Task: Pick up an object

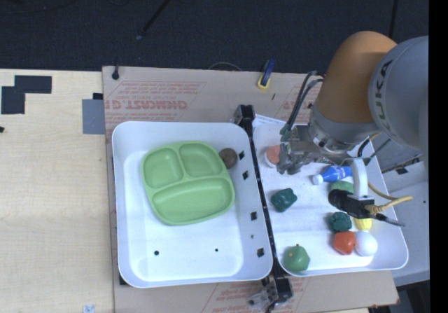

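My gripper (287, 163) hangs low over the upper left part of the right bin (392, 262). Just to its left lies a small peach-coloured object (271, 156), partly hidden by the gripper. A dark green object (283, 199) sits a little below the gripper, apart from it. A blue and white bottle (330, 175) lies to the gripper's right, with a pale green piece (343, 187) beside it. I see nothing held by the gripper.
The right bin also holds a green apple (296, 258) at the front, a red object (343, 242), a white ball (365, 244), a yellow piece (362, 223) and another dark green object (341, 220). The left bin (133, 248) bears a green divided plate (187, 182) and a small brown object (228, 157).
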Tool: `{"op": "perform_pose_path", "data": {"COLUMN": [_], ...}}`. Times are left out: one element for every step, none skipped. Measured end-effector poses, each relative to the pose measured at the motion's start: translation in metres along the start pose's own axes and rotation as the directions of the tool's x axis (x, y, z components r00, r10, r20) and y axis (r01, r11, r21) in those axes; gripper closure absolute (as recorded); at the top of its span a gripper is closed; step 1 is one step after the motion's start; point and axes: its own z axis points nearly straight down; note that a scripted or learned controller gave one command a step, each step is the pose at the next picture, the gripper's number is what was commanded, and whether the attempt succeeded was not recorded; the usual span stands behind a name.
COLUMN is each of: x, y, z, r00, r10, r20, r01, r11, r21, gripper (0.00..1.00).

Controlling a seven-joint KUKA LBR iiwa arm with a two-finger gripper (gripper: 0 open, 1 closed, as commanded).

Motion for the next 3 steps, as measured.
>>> {"op": "perform_pose_path", "data": {"x": [0.059,0.087,0.090], "y": [-0.001,0.013,0.014], "z": [-0.010,-0.020,-0.001], "r00": [1.000,1.000,1.000], "r10": [-0.001,0.002,0.001], "r20": [0.000,0.001,0.003], "r01": [0.001,-0.002,-0.001], "r11": [1.000,1.000,1.000], "r21": [-0.002,-0.003,0.001], "gripper": [1.00,1.00,1.00]}}
